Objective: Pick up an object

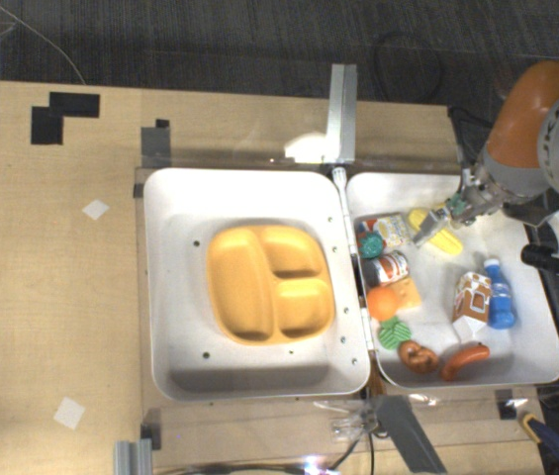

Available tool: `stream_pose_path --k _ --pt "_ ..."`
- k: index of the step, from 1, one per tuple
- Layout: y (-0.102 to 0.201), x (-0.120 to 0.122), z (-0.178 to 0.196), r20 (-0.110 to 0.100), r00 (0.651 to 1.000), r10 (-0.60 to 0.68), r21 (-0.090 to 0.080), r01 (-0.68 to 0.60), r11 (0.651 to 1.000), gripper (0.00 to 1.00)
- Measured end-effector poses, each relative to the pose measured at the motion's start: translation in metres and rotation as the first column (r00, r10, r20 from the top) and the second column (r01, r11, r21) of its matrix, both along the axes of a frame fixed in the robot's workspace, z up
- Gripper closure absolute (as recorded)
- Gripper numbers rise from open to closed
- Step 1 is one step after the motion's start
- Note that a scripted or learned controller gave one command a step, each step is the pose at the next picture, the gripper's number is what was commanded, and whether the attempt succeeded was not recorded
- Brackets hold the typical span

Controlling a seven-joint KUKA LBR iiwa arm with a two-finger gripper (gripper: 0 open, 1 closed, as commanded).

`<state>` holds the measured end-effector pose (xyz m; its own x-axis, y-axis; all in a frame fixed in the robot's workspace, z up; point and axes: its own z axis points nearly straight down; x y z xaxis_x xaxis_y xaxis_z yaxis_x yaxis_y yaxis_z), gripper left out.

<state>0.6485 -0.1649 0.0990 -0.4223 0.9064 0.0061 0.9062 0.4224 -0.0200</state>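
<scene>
The right bin holds several small objects. A yellow piece lies near its back, with a pale packet to its left. My gripper hangs low over the back of this bin, right at the upper left edge of the yellow piece. Whether it touches the piece is unclear. Further forward lie a red and white can, an orange ball, a green item, a brown toy, a red sausage, a brown and white carton and a blue bottle.
The left bin holds a yellow divided tray. A metal post stands behind the wall between the two bins. The grey and orange arm reaches in over the right bin's back right corner.
</scene>
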Motion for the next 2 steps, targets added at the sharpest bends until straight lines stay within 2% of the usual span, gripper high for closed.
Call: stream_pose_path --k 1,2 --pt "0.001 0.005 0.014 0.018 1.0 0.01 -0.006 -0.01 1.0 1.0" --pt "0.02 0.018 0.089 0.032 0.956 -0.293 0.004 0.293 0.956 1.0"
